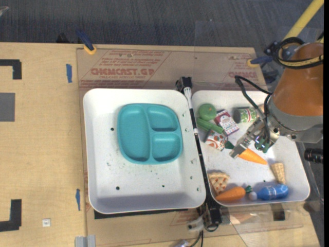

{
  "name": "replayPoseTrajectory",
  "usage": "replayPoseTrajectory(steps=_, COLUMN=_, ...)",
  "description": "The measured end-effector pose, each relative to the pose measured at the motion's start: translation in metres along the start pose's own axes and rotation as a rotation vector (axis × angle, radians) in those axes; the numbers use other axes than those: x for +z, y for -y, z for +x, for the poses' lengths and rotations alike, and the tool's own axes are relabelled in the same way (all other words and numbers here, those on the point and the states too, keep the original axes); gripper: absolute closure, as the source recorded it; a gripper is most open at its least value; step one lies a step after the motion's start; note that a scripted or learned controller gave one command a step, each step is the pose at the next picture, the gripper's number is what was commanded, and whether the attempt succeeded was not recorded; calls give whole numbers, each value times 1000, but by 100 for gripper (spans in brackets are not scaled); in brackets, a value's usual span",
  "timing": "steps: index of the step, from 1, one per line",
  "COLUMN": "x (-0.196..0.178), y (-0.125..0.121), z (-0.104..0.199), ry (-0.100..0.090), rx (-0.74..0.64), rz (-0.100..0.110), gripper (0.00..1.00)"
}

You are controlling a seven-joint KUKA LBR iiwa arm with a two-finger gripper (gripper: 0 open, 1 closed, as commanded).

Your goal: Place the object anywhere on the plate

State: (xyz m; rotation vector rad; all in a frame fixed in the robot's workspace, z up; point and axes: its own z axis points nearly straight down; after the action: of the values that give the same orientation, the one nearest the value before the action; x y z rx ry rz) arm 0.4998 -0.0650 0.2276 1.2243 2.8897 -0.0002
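A teal divided plate (pixel 149 133) lies in the left bin (pixel 97 179). My gripper (pixel 251 148) hangs over the middle of the right bin (pixel 300 163), open, with its fingertips on either side of the upper edge of an orange carrot wedge (pixel 253 157). The wedge lies on the bin floor, and nothing is lifted between the fingers. The arm's orange band (pixel 303 76) and grey wrist hide the bin's far right corner.
The right bin also holds a green pepper (pixel 207 113), a red-and-white carton (pixel 226 122), a small can (pixel 245 114), a waffle piece (pixel 218 179), a whole carrot (pixel 231 193), a blue bottle (pixel 271 192) and a cone (pixel 278 172). A black divider (pixel 193 122) runs between the bins.
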Motion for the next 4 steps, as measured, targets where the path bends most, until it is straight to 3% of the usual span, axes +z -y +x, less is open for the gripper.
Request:
replayPoseTrajectory(steps=1, x=34, y=-39, z=70, ry=-5, rx=180, rz=2, gripper=100)
replayPoseTrajectory(steps=2, x=-51, y=-133, z=89, ry=0, rx=173, rz=-10, gripper=100)
replayPoseTrajectory(steps=3, x=32, y=-181, z=86, ry=-7, rx=238, rz=9, gripper=100)
replayPoseTrajectory(steps=4, x=-37, y=-195, z=69, ry=1, rx=439, rz=-3, gripper=100)
